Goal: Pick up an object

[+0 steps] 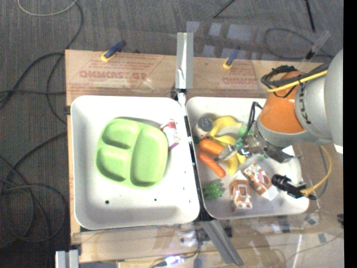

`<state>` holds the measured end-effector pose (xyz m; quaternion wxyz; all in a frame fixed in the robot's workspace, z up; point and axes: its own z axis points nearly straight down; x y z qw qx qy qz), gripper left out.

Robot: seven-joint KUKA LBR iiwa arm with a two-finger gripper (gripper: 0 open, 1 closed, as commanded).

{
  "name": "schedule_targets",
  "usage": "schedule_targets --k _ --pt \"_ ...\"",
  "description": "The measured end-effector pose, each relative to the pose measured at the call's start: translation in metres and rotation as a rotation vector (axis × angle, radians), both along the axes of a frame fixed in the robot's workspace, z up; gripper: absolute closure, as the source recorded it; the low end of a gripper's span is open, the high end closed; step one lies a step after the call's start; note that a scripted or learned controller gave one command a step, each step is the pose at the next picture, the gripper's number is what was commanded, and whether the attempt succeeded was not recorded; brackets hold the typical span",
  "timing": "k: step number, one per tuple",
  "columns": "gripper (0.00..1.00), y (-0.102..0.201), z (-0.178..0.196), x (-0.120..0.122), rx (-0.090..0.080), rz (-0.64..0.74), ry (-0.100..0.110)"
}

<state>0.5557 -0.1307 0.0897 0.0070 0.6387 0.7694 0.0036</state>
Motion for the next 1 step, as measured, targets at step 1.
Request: schedule_targets --k 1 --pt "1.00 0.0004 0.0075 -0.0002 0.002 0.000 0.004"
